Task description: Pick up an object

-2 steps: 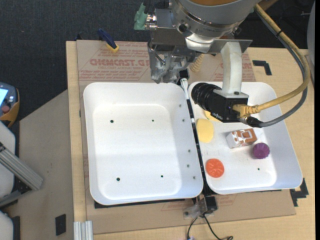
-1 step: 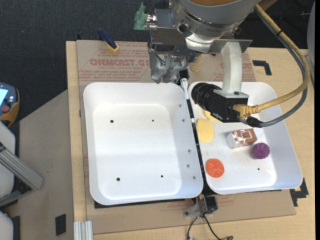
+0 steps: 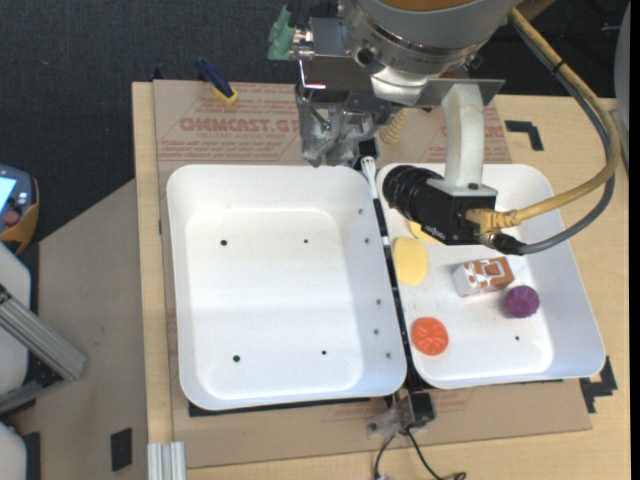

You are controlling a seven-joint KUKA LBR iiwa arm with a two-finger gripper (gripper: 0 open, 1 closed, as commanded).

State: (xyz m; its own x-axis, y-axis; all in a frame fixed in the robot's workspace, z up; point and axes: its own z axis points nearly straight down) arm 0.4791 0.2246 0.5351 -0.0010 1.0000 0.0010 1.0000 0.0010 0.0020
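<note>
Nearest us, an orange disc [image 3: 431, 336] lies by the right bin's [image 3: 560, 360] front edge, a purple ball [image 3: 521, 301] beyond. Our gripper [image 3: 340, 148] hangs over the bins' back edge; we cannot tell its fingers' state.

Red block lettering is printed on the brown cardboard sheet [image 3: 250, 118] lying beneath the two bins. It appears to read "CHEMCAST", followed by letters the arm covers. No other text is legible.

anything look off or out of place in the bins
Nothing looks spilled or damaged. The yellow piece, small box, purple ball and orange disc lie apart in the right bin. The yellow piece sits close against the bins' shared edge.
</note>
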